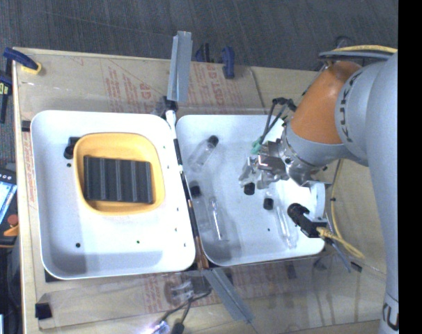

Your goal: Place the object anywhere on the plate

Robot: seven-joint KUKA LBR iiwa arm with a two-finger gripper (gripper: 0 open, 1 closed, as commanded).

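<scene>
the light is even and fairly bright, with the two white bins (51, 186) nearly washed out and a soft grey shadow along the left bin's near edge. the picture is slightly soft and grainy, and the dark floor (127, 12) stays dim.

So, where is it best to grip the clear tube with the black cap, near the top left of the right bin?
Probably at mid-body of the clear tube, coming straight down, fingers closing across its narrow width. It lies flat and slanted, cap end up-right, with bare bin floor on both sides.
</scene>
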